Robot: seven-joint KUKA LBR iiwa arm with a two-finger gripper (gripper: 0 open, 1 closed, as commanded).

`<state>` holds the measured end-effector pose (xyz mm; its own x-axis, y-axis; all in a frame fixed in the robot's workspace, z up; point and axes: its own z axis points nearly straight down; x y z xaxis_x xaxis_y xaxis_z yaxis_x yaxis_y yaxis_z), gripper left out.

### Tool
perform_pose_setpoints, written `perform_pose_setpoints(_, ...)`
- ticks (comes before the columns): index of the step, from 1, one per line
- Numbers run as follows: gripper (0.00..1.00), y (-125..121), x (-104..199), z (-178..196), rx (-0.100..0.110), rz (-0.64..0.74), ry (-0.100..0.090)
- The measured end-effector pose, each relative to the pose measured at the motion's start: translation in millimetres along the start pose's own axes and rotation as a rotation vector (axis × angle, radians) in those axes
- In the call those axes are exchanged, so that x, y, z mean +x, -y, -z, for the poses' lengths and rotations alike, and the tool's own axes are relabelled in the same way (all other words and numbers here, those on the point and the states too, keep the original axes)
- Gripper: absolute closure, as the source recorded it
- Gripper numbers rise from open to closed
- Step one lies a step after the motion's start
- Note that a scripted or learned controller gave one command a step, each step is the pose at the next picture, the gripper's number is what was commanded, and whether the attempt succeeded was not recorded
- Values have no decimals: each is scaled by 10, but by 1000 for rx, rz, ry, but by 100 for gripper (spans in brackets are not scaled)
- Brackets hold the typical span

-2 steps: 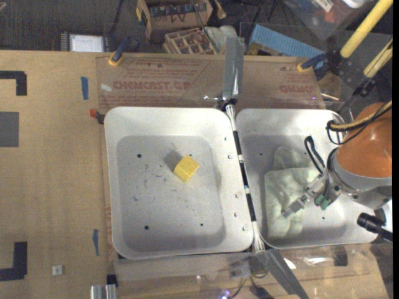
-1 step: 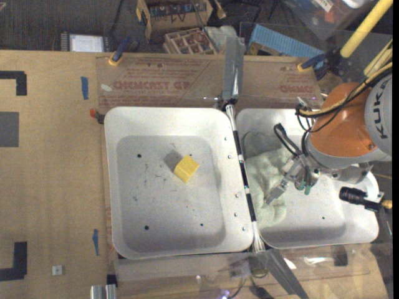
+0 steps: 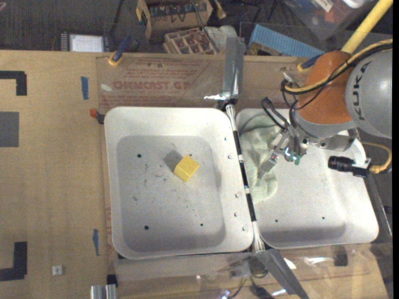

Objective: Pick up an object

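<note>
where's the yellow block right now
In the camera view, the yellow block lies near the middle of the left bin, well apart from the end effector, which is over the right bin.

two white bins, cardboard box behind

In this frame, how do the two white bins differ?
The left bin holds a yellow block near its middle; the right bin holds a pale green cloth against its left wall. The tool hangs over the right bin, not the left. Both are shallow, white and rounded.
</note>
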<state>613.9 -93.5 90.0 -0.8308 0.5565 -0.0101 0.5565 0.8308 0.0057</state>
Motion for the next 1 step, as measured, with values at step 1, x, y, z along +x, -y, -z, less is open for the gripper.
perform_pose_setpoints(1,0,501,-434,-5,1,-85,0)
